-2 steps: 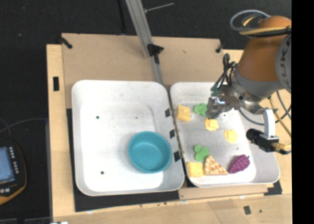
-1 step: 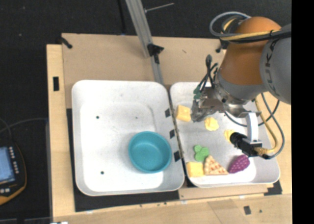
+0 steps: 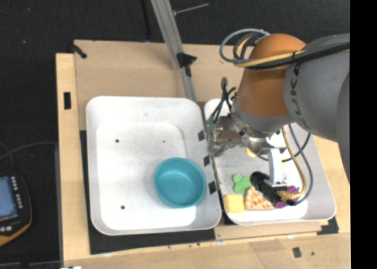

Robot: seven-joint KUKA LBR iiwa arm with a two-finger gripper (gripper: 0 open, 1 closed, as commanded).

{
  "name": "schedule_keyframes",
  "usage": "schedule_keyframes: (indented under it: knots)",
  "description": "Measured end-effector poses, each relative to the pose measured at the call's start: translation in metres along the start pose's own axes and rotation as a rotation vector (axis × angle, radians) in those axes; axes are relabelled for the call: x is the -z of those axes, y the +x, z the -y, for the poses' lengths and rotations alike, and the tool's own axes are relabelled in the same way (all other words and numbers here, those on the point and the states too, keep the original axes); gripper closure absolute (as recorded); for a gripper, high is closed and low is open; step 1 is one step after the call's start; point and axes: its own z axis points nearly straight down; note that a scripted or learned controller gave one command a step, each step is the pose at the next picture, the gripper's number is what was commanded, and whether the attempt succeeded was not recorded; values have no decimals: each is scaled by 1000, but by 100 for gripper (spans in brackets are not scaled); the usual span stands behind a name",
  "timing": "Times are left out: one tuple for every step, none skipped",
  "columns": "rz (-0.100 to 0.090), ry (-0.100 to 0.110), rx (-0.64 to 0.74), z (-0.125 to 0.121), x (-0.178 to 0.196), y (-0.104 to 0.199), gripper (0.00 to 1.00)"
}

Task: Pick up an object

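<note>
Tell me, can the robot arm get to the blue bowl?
Probably yes. The blue bowl sits alone in the left bin, with nothing above it; the arm hangs over the right bin beside it.

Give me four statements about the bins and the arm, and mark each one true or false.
1. The blue bowl sits in the left bin. True.
2. The bowl lies upside down. False: its opening faces up.
3. The pizza-slice toy lies in the right bin, beside the yellow block. True.
4. The arm hangs over the left bin. False: it is over the right bin.
</note>
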Motion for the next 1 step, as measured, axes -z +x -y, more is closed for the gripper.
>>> schedule_keyframes:
  knots:
    - [-2, -1, 3, 15, 2, 61, 100]
